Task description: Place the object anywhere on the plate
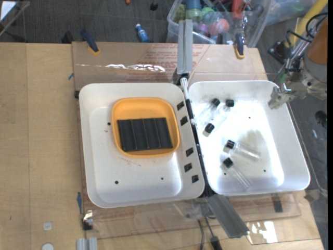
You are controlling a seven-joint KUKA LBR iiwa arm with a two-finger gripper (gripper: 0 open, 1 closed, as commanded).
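Observation:
An orange plate (123, 110) lies in the left bin (99, 176), and a black ridged pad (144, 134) covers its middle. Several small clear vials with black caps are scattered in the right bin (291, 155): one at the back (214, 104), one near the divider (208, 128), a larger one in the middle (242, 149) and one near the front (233, 170). My gripper (274, 99) hangs over the right bin's back right corner, apart from the vials. Nothing shows in its grasp.
Black clips (187, 151) line the divider between the bins. A grey upright bar (183, 48) stands behind the divider. A clear box of coloured toys (223, 7) sits beyond the bench, with cables at the far right.

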